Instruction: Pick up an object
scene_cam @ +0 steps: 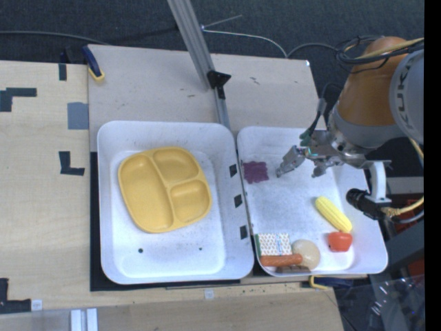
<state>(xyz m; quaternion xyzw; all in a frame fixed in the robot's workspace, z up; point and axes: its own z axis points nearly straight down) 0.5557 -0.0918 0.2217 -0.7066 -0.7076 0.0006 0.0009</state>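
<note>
My gripper [304, 165] hangs over the upper middle of the right bin [289, 198], its two fingers spread apart with nothing between them. A purple bunch of grapes [255, 172] lies just to its left on the bin floor. A yellow corn cob [333, 214] lies below and to the right of the gripper. A red tomato-like piece [339, 241] sits near the bin's lower right corner. Along the bottom edge lie a beige round piece [306, 253], an orange carrot-like stick [281, 260] and a small patterned packet [274, 243].
The left bin [110, 185] holds a yellow divided plate [165, 188]. A grey metal pole [193, 33] slants in from the top toward the gap between the bins. The arm's orange band [372, 88] and cables crowd the right side.
</note>
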